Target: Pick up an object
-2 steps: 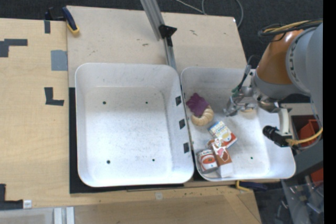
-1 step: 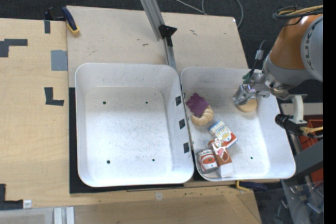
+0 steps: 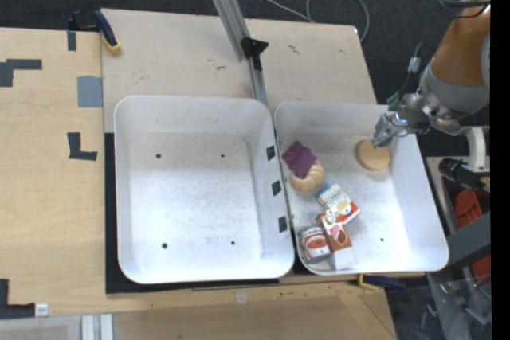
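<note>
Over the right-hand shallow white bin (image 3: 414, 195), the claw (image 3: 386, 131) is hung just above the round tan disc (image 3: 373, 156) as if for a grasp, its state indiscernible.

The print on the small cartons (image 3: 335, 223) is too blurred to read.

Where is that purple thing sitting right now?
The purple thing lies in the right bin, near its left wall, resting against a tan bun.

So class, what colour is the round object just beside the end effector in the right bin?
Tan: the round object shows plainly in the camera view.
</note>
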Controlling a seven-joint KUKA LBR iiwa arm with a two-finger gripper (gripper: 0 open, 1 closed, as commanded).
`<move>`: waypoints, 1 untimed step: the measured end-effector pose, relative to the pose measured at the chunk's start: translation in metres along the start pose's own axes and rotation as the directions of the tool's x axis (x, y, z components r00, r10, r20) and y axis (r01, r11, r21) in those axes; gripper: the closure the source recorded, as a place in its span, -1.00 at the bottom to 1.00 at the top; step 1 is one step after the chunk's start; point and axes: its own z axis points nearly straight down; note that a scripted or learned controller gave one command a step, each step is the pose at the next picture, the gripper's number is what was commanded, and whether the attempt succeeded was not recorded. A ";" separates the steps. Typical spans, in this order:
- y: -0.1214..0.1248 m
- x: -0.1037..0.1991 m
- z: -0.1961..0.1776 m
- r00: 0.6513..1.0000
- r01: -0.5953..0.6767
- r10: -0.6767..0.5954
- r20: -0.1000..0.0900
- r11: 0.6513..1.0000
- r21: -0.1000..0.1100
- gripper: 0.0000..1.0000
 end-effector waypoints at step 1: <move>0.001 0.000 -0.014 1.000 0.000 0.000 -0.002 1.000 0.002 1.00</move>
